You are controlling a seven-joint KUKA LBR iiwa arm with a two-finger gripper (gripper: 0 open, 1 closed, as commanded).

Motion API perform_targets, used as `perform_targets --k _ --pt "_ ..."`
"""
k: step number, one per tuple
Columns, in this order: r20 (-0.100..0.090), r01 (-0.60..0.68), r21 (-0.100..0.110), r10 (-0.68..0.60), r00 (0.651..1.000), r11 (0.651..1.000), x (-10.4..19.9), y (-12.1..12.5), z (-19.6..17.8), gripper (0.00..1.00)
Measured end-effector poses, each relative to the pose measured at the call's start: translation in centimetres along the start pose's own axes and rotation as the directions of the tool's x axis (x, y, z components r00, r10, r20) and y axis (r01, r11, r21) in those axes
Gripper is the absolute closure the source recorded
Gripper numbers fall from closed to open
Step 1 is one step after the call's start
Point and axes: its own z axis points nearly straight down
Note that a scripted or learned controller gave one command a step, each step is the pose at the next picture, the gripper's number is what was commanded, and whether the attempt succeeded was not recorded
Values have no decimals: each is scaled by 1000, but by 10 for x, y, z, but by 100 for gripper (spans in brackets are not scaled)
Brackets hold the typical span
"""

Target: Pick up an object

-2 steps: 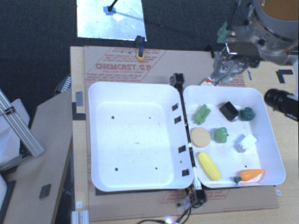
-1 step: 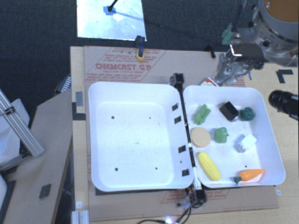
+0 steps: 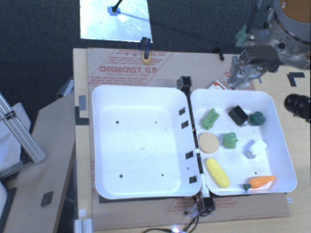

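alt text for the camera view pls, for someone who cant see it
A grey robot arm's gripper hangs above the far rim of the right white bin, which holds toy foods: corn, carrot, round cookie, green pepper and a black block. The left bin sits beside it.

Two glossy white bins [image 3: 141, 93] on a pale tan tabletop [image 3: 82, 81] printed with faded red lettering. In the right bin: yellow corn cob [image 3: 217, 173], orange carrot [image 3: 261, 181] with a green tip, tan round disc [image 3: 209, 142], light green pepper [image 3: 230, 140], leafy green vegetable [image 3: 210, 118], dark green broccoli [image 3: 257, 118], black block [image 3: 237, 115], white and grey item [image 3: 255, 148]. At 1 o'clock, silvery grey end effector [image 3: 240, 74] below an orange band [image 3: 296, 1]. Dark blue-grey carpet [image 3: 34, 33] beyond.
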Motion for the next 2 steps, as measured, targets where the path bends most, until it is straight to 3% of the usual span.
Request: perform_targets --k 1,2 --pt "3 5 16 -5 1000 1000 34 -1 166 100" --pt "-5 5 -16 -6 1000 1000 56 0 21 100"
